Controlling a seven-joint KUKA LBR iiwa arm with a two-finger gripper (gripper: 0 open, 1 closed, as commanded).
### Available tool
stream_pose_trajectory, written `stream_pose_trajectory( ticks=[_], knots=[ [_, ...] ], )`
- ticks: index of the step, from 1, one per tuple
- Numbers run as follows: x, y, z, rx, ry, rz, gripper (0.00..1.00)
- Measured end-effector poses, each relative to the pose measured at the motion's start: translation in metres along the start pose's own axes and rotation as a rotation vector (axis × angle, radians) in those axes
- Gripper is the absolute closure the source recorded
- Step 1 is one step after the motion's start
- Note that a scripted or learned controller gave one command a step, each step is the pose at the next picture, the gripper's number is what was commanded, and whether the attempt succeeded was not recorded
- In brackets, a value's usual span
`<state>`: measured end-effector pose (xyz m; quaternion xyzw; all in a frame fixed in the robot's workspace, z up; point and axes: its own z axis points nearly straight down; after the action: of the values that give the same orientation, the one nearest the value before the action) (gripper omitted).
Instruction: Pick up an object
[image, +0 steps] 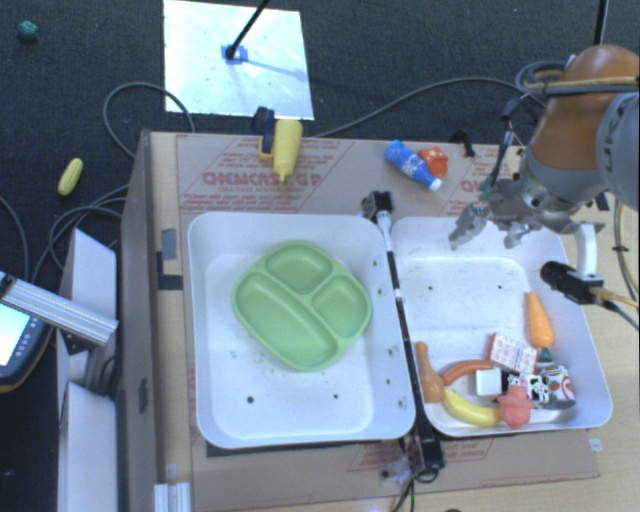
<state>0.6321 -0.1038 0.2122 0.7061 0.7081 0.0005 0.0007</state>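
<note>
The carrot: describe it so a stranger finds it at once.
Look in the right-hand white bin, along its right wall. The carrot lies there alone, above the toy pile in the bottom corner. It is the only tapered orange piece standing apart from that heap.

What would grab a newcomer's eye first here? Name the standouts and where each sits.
The green divided plate lies alone in the middle of the left bin. A jumble of small toys, with a yellow banana and an orange carrot, crowds the right bin's near corner. The end effector hangs over that bin's far edge.
</note>
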Motion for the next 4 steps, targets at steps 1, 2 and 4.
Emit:
stream_pose_trajectory(
  ticks=[1,2,4],
  knots=[
    [-0.045,-0.023,0.052,0.002,-0.001,0.002,0.00],
    [-0.089,-0.061,0.034,0.000,-0.001,0.003,0.00],
    [-0.102,-0.065,0.124,0.001,0.000,0.002,0.00]
  ],
)
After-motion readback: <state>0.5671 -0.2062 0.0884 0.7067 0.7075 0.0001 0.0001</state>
